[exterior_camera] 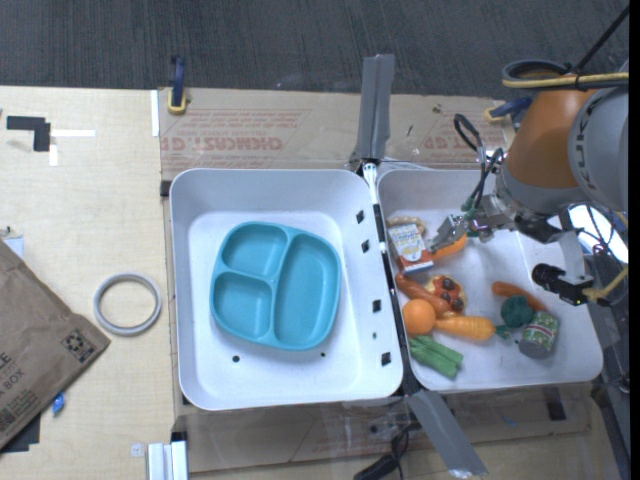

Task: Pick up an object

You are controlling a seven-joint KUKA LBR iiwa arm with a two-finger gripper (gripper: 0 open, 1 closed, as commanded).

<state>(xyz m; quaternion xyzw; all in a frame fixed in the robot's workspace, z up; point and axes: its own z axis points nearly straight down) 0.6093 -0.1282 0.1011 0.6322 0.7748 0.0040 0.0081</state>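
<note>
My arm comes in over the right-hand shallow white bin point(560, 368), and my two-finger gripper point(452, 232) hangs low near that bin's upper left part, fingers spread a little; an orange carrot-like piece lies right at the tips, but I cannot tell whether it sits between them. Just left of my gripper, against the bin's left wall, lies a small printed snack packet point(408, 243). Below it in the same bin are a round orange toy fruit point(419, 316), a long orange toy carrot point(467, 327) touching the fruit, a green toy bean pod point(436, 356) near the lower wall, and a small printed tin can point(538, 335) toward the lower right. Left of this bin, touching it along a shared edge, stands the second white bin point(190, 298) holding a blue three-compartment plastic plate point(275, 285). Both bins rest on brown cardboard point(260, 128) over a pale wooden bench point(70, 218), where a grey tape ring point(127, 302) lies well left of the bins. Dark grey carpet point(250, 18) lies beyond the bench.
</note>
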